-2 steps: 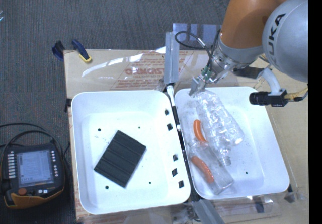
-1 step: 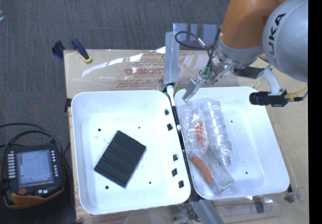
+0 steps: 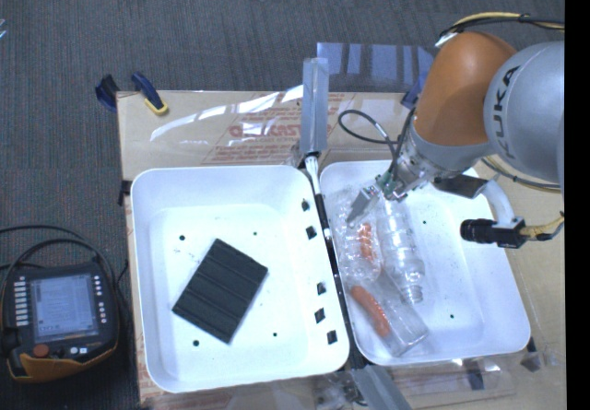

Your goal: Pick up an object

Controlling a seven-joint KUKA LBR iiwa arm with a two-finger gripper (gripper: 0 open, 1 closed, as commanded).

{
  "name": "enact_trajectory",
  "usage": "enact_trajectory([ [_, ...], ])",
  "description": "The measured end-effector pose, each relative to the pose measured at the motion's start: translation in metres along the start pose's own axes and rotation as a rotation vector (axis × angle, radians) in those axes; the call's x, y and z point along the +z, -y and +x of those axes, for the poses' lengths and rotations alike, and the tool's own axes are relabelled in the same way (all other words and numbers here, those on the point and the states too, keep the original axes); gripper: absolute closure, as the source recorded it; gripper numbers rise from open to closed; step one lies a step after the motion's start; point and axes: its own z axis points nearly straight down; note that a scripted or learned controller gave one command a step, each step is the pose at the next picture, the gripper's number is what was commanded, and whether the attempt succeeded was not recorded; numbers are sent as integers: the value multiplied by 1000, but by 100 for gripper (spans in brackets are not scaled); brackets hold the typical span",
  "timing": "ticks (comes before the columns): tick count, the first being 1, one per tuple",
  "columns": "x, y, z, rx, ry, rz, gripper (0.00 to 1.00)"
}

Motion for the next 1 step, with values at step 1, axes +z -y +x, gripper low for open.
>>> enact_trajectory([
  [1, -1, -2, 5, 163, 1, -2, 0],
])
